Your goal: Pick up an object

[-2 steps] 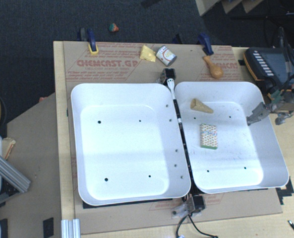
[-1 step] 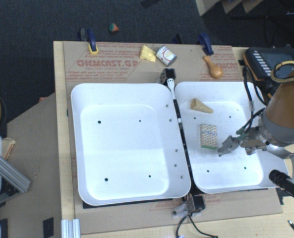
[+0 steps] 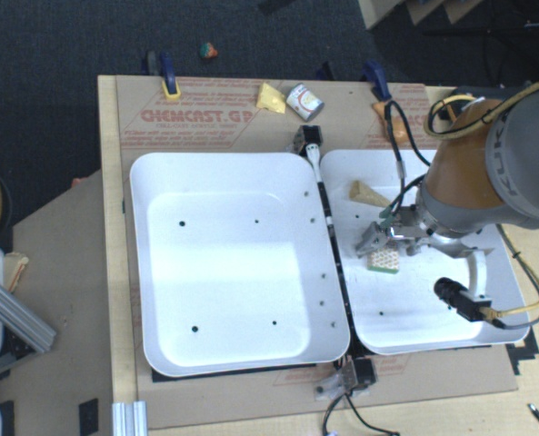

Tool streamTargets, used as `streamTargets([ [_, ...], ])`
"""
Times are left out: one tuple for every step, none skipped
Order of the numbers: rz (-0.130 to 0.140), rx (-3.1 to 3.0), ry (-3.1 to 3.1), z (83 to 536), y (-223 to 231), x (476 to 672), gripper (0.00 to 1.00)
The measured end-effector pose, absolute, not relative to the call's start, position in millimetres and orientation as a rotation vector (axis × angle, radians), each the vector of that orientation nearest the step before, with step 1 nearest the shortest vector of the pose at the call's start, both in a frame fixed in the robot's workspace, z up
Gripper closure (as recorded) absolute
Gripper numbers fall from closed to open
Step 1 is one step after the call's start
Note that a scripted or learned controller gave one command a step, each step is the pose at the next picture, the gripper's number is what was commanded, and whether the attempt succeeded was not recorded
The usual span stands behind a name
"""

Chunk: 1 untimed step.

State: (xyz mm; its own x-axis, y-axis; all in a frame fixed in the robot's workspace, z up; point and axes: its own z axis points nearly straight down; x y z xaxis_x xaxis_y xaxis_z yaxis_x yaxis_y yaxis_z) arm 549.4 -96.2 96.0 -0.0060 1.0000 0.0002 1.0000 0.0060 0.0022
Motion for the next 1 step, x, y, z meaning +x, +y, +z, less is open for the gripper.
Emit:
streamTargets([
  [0.002, 2.218, 2.219, 110.5, -99.5, 547.4, 1.0],
])
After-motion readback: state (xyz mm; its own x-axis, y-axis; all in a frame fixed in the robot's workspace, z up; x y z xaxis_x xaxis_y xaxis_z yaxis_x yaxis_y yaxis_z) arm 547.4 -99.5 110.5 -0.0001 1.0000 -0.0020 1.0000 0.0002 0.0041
